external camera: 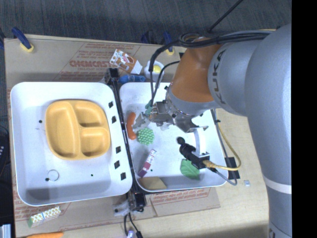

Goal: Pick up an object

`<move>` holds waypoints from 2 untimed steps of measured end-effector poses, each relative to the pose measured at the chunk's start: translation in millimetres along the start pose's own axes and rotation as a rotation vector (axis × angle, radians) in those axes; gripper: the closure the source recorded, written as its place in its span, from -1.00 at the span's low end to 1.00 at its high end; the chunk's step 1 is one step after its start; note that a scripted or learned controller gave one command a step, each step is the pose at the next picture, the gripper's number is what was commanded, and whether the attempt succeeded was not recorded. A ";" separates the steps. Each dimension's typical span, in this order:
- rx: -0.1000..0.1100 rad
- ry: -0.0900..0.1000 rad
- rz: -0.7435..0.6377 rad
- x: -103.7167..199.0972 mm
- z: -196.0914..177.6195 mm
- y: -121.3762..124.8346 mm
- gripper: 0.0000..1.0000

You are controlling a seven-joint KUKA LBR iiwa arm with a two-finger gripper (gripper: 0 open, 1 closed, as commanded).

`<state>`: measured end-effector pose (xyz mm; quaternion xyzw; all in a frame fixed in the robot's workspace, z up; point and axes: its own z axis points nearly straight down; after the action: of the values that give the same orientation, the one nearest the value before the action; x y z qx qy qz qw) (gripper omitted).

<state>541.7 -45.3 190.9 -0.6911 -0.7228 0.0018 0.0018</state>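
Crowding Around the Gripper Raises the Risk of a Missed Pick

Hovering low in the right bin (218,178), the gripper (146,118) sits just above a green knobbly ball (145,136), an orange carrot-like piece (131,124) beside it. Finger spread — cannot tell. Likely faults: the ball rolling off under contact, or a finger striking the orange piece or the bin wall — both objects lie close to the divider.

Beside my working bin, the left bin (22,133) held a yellow divided plate (78,129). Brown cardboard (89,58) lay under both bins, a small printed carton (121,59) sat on it behind them, and a blue clamp (22,38) gripped its far-left corner.
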 end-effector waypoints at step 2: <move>0.000 0.002 -0.113 -46.1 100.3 -67.9 -1.00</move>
<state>475.4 -94.3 91.0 -0.6491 -0.7607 0.0012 0.0026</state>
